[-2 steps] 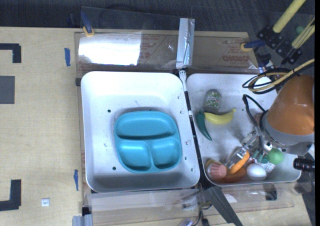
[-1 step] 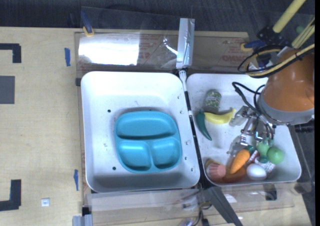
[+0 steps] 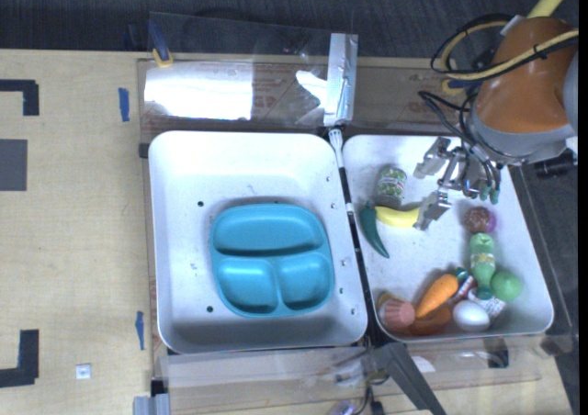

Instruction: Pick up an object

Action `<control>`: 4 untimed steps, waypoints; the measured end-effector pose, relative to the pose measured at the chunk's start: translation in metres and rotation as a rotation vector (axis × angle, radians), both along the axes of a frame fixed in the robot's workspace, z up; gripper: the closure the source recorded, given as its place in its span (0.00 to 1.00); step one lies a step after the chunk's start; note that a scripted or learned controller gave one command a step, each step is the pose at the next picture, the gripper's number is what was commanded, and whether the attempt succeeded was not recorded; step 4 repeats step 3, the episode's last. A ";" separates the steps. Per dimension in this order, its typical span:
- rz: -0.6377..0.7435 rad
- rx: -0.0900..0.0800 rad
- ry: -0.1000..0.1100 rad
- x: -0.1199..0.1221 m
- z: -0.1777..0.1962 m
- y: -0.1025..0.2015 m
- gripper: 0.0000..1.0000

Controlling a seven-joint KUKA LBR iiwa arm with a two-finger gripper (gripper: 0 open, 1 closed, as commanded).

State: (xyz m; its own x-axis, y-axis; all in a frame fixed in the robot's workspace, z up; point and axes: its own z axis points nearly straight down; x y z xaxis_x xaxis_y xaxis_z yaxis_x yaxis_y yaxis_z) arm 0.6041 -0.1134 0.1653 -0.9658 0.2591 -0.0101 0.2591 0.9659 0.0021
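Observation:
My gripper (image 3: pixel 431 189) hangs over the upper middle of the right bin (image 3: pixel 533 248), open, with bare bin floor showing between its fingers. Its lower finger (image 3: pixel 431 212) sits at the right end of a yellow banana (image 3: pixel 395 217). A small green-labelled can (image 3: pixel 392 184) lies just left of the gripper. A dark green chili (image 3: pixel 372 229) curves below the banana's left end. Nothing is held.
Piled at the right bin's lower right are a purple-brown fruit (image 3: pixel 478 218), green pieces (image 3: pixel 483 253), a carrot (image 3: pixel 437 294), a white egg (image 3: pixel 471 315) and a pink piece (image 3: pixel 397 313). A blue divided tray (image 3: pixel 271 257) lies in the left bin (image 3: pixel 175 220).

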 end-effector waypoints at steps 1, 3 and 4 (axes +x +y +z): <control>0.203 0.000 0.007 0.024 -0.074 -0.017 0.00; -0.409 0.004 0.008 0.017 -0.079 0.004 0.00; -0.409 0.004 0.008 0.017 -0.079 0.004 0.00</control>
